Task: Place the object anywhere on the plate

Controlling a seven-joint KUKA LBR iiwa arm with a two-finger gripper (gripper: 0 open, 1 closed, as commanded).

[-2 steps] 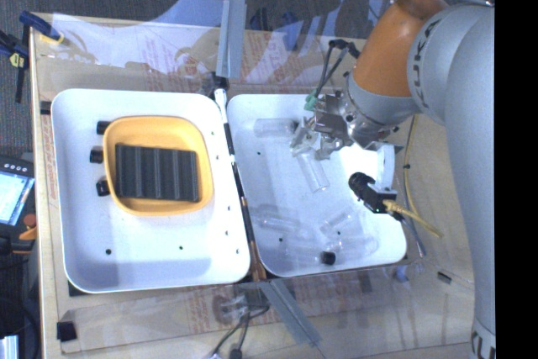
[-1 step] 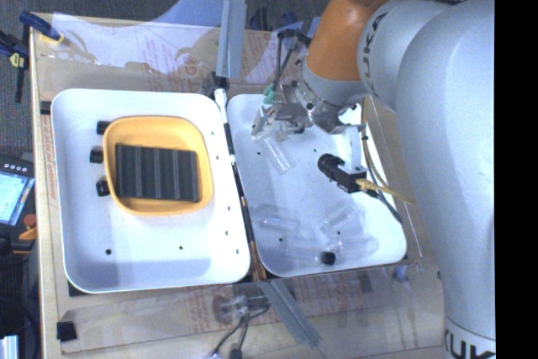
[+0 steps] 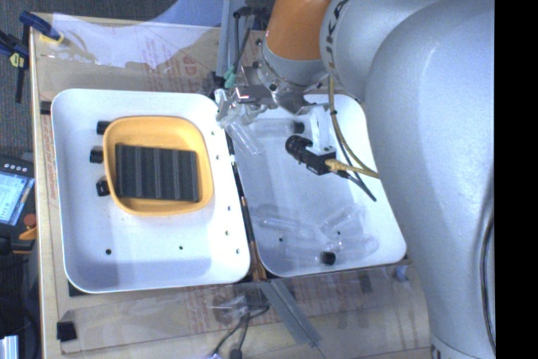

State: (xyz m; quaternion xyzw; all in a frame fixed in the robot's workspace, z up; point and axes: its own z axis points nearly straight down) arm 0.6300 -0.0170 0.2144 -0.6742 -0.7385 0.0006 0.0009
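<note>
A yellow plate (image 3: 158, 165) with a dark ribbed middle lies in the left bin (image 3: 84, 248), toward its upper half. Several clear plastic objects (image 3: 290, 228) lie near the front of the right bin (image 3: 277, 172), one with a small black cap (image 3: 328, 258). My gripper (image 3: 234, 112) hangs low over the right bin's far left corner, close to the wall between the two bins. The wrist and its fittings hide much of it, and I can make out nothing held in it.
The big grey arm covers the right side of the view and the right bin's far edge. A black connector with a yellow cable (image 3: 308, 155) dangles over the right bin. Three black knobs (image 3: 97, 155) stand beside the plate's left edge.
</note>
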